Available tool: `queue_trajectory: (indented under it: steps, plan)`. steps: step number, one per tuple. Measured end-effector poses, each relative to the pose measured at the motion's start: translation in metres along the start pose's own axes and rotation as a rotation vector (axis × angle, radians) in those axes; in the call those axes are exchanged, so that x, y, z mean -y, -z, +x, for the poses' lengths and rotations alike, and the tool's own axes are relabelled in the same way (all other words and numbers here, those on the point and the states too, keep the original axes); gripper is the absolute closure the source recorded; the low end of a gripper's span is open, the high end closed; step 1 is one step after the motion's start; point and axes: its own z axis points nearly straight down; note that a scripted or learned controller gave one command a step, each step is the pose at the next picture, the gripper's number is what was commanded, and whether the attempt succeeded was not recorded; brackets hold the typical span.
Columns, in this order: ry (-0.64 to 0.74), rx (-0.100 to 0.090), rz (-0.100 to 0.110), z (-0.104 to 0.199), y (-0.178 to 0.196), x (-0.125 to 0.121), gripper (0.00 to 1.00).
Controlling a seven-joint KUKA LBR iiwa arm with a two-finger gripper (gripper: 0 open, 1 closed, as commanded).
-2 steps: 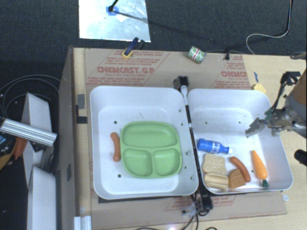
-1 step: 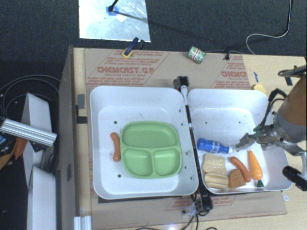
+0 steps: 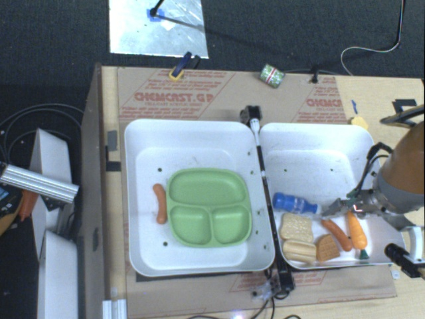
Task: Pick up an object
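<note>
Surface (image 3: 199, 88): brown printed cardboard under two white bins, dark carpet around.
Left bin (image 3: 143, 145): green divided plate (image 3: 209, 207) in the middle; orange sausage (image 3: 160, 203) just left of the plate, on the bin floor.
Right bin (image 3: 319, 145): blue bottle (image 3: 295, 204) lying on its side near the divider; cracker (image 3: 296, 227) and bread slice (image 3: 299, 250) below it; brown toast piece (image 3: 327, 247), second sausage (image 3: 337, 234) and carrot (image 3: 357, 230) clustered at the front right.
Arm (image 3: 405, 171): in from the right, over the right bin's edge.
End effector (image 3: 348, 207): just above the carrot's top end, opening cannot be made out, nothing visibly held.
</note>
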Motion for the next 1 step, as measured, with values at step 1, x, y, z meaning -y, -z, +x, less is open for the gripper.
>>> queue_trajectory:
  steps: [1]
  plan:
    - [0.000, 0.000, -0.001, 0.0000, 0.0096, -0.0008, 1.00]
